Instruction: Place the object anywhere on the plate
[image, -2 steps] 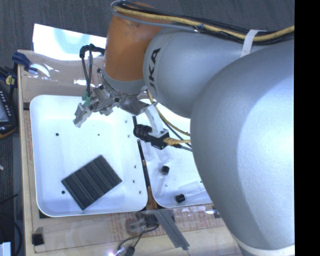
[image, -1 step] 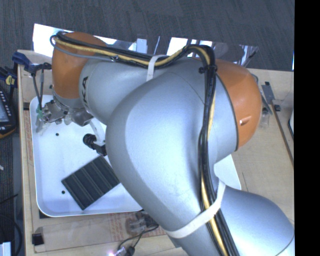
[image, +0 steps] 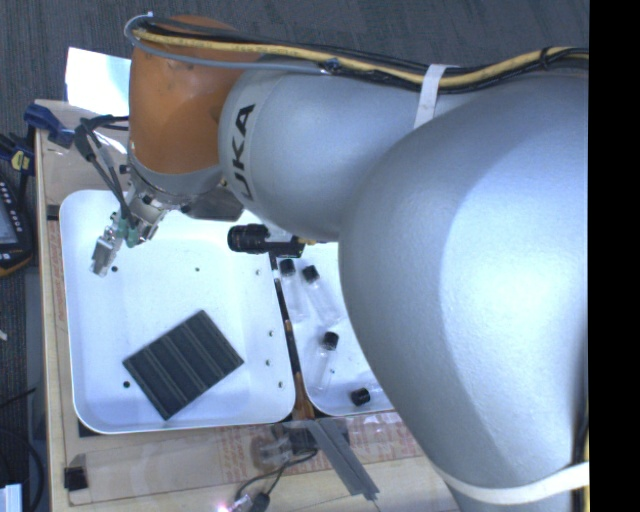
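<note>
A dark ribbed rectangular plate (image: 185, 362) lies tilted in the front part of the left white bin (image: 80, 330). My gripper (image: 107, 250) hangs over the bin's far left corner, well behind the plate and apart from it. A small greenish bit (image: 129, 235) shows at the gripper, too small to identify. Several small clear vials with black caps (image: 327, 341) lie in the right bin (image: 330, 405), partly hidden under the arm.
The large grey arm (image: 450, 250) covers most of the right bin and the right of the bench. A black cylinder (image: 247, 238) sticks out near the divide between the bins. Cables and tools lie at the bench's left edge (image: 20, 150) and front (image: 290, 445).
</note>
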